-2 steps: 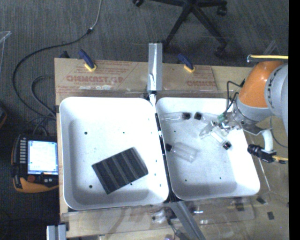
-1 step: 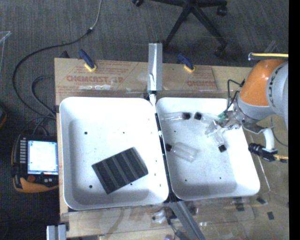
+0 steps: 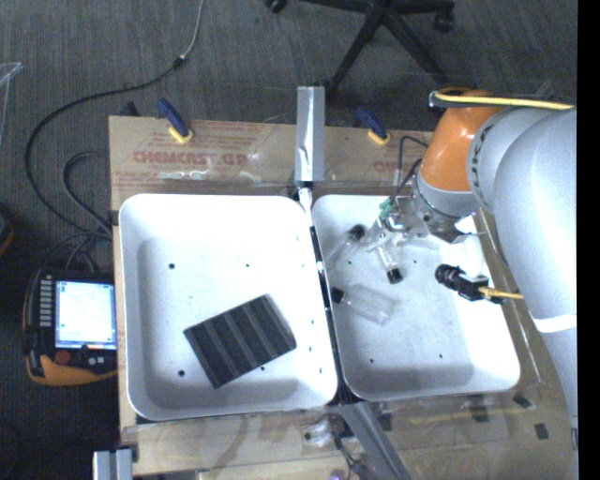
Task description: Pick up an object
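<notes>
Grey arm [image 3: 544,216] looms largest at the right, its orange band [image 3: 455,155] above the wrist, reaching down into the right bin [image 3: 431,384]. At its tip the end effector [image 3: 392,232] sits low over the far part of that bin; whether it is spread or pressed together, I cannot tell, and nothing can be seen pinched in it.

On the near side of the left bin [image 3: 150,309] a black ribbed slab [image 3: 240,339] lies flat, turned at an angle to the walls, alone there.

Further in, a clear tube [image 3: 367,305] lies on the right bin's floor near the wall between the bins, with a dark cap [image 3: 337,295] at its left end. A small black piece [image 3: 394,275] lies beyond it, just below the end effector. A second clear piece [image 3: 349,246] lies to the left of the end effector, close beside it, with a black knob [image 3: 356,231] at its far end; touching or not, I cannot tell.

Behind the bins the bench [image 3: 187,159] shows a brown board, two blue clamps [image 3: 172,117] on its far edge and a metal post [image 3: 310,131] between the bins. A pendant [image 3: 70,323] with a lit screen lies on the floor to the left, and a chair base [image 3: 375,28] stands furthest back
</notes>
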### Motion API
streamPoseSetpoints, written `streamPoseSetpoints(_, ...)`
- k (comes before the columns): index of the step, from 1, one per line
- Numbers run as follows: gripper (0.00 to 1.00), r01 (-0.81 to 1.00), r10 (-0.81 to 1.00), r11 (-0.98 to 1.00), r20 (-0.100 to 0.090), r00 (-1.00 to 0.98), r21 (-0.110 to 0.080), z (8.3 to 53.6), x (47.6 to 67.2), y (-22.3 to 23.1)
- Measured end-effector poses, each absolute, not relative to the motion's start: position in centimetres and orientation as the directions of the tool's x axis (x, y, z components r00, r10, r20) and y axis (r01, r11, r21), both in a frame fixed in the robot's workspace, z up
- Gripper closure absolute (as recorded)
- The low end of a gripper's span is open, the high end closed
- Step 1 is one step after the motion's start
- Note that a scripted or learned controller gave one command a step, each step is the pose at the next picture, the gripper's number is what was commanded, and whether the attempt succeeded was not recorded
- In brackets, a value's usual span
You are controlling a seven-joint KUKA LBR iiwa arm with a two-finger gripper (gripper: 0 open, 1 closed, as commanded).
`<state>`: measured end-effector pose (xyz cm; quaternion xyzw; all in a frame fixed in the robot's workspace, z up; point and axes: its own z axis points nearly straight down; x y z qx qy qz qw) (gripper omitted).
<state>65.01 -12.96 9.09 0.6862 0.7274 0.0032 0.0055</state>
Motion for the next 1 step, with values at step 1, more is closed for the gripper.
streamPoseSetpoints(1, 1.00, 0.989, 0.989, -0.147, -0.004, 0.147, -0.001, 20.89, 66.82, -9.95)
